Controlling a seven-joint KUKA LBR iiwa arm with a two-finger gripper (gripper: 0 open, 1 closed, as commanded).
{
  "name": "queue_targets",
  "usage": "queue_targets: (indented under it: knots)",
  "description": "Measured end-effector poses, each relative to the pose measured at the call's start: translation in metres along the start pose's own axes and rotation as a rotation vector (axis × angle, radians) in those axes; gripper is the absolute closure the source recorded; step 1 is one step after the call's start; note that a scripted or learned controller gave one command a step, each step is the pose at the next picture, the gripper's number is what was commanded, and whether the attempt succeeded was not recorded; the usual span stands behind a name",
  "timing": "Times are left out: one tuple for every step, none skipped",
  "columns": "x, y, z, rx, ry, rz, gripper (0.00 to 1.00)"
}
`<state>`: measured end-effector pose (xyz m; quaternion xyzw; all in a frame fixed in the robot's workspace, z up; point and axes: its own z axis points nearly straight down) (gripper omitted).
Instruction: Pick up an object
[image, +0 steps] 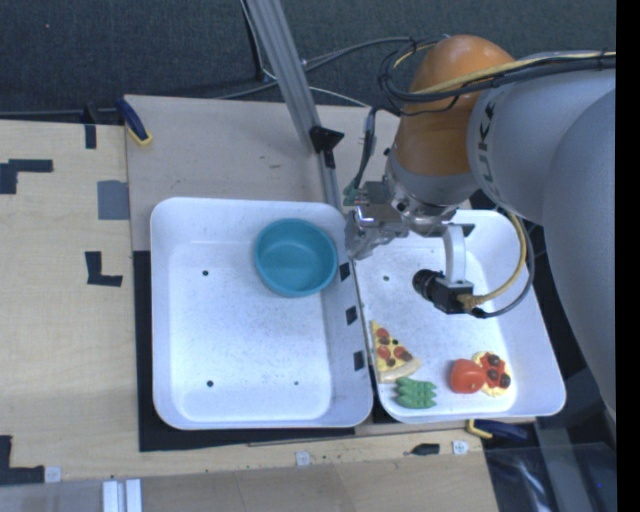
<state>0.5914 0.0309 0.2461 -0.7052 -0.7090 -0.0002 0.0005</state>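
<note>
Plastic, metal and pale board, as seen from above.

The two white bins (180, 300) are seen as smooth plastic with fine dark speckling; the blue bowl (295, 257) appears matt plastic. A glossy orange band (450, 75) sits above smooth grey arm casing (560, 150). The table (60, 230) looks like pale, matt wood board, and the slanted pole (290, 80) is probably brushed metal.

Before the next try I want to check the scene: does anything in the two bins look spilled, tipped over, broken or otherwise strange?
Nothing stands out. The blue bowl sits upright in the left bin. The pizza slice, green toy and red toy lie loosely at the near end of the right bin.
</note>
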Motion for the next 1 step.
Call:
queue_targets:
  knots:
    - [0.0574,-0.0142,0.0014,0.001,-0.001,0.001,1.0]
